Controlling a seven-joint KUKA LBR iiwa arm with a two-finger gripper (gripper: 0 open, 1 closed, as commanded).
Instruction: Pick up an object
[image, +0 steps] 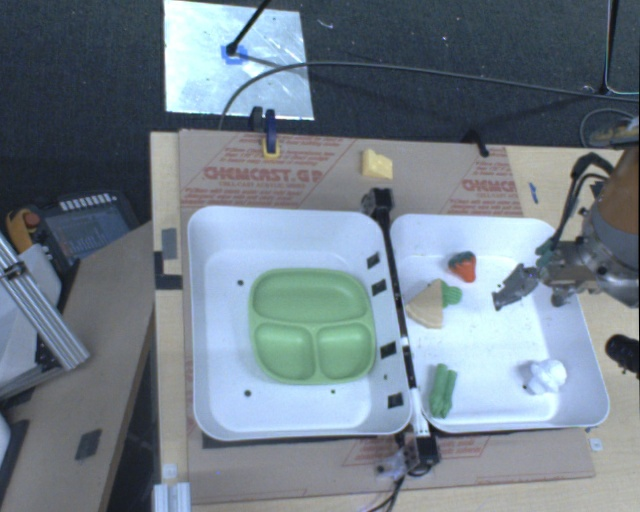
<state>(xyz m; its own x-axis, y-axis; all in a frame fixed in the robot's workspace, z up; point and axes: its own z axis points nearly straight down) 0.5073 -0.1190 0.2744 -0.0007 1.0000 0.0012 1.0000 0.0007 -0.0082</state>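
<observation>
The robot arm (612, 225) comes in from the right, and its dark gripper (512, 288) hangs over the right bin (570, 400). Nothing can be seen between the fingers, and it is too small and dark to tell if they are apart or together. The closest things to the fingers are a little way to their left: a small toy with a red-orange body and a green top (462, 265), maybe a strawberry or carrot, and below it a tan wedge (428, 305) shaped like a slice of bread or cheese, with a small green bit (452, 295) touching its right edge. None of them touch the gripper. Down near the front of the same bin lies a long green toy (441, 389) like a bean pod, next to the wall between the bins. A lumpy white thing (544, 376) sits in the front right part, below the gripper and well apart from it. The left bin (215, 330) is smooth white plastic and holds a light green plate (310, 326) with rounded corners and three sections. Both bins sit on brown cardboard (300, 170) with red letters. A yellow block (377, 163) lies on the cardboard behind the bins.
</observation>
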